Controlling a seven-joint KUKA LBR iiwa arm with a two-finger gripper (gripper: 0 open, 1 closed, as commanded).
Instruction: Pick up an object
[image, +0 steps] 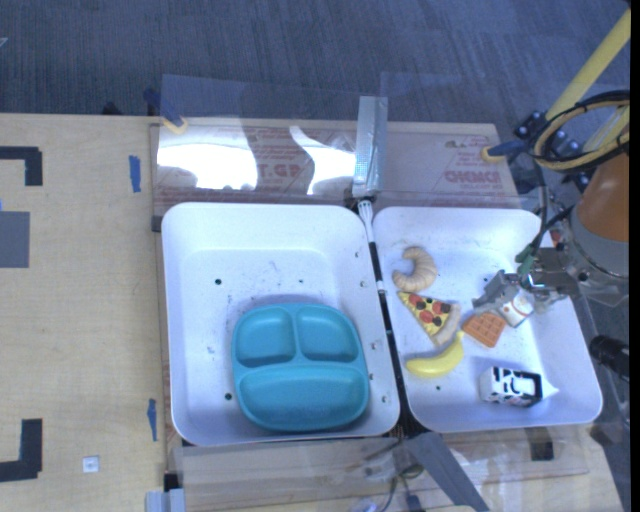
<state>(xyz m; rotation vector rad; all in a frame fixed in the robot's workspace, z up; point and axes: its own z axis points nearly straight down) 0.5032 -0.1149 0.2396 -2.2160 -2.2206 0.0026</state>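
Hovering in the right bin (570, 395): gripper (503, 297), finger state impossible to tell, just beside the waffle (483, 329). Advice: be centring over 1 item, clear of pizza slice (430, 312) and banana (437, 361).

Grey arm (600, 255) at the right, and there's the orange band (607, 203) above the wrist, rounded and glossy. Black cables (570, 125) loop over it beside a yellow hose (598, 62). The gripper (507, 293) itself: small, metallic grey, with dark fittings around it.
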